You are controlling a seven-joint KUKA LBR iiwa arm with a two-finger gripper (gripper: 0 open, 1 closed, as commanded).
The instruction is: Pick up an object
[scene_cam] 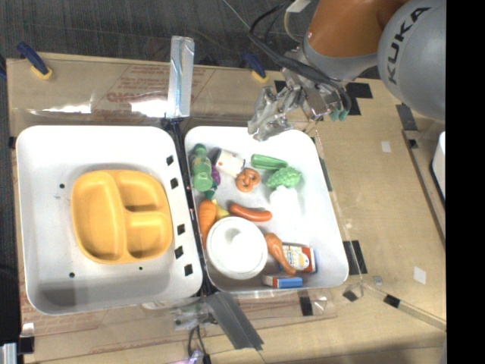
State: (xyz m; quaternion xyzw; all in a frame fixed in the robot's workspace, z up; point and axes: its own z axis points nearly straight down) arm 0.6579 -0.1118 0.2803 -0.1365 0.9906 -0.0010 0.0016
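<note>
Gripper [267,120] hung over the right bin's [327,203] far rim, fingers spread, pinching nothing. Toy food lay below; the green cucumber [269,161] sat nearest. You'd want to descend centered on it, clear of the rim.

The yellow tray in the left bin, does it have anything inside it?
The yellow tray shows three bare compartments with nothing in them. It covers the left bin floor beneath, so whatever might lie under it cannot be seen.
</note>
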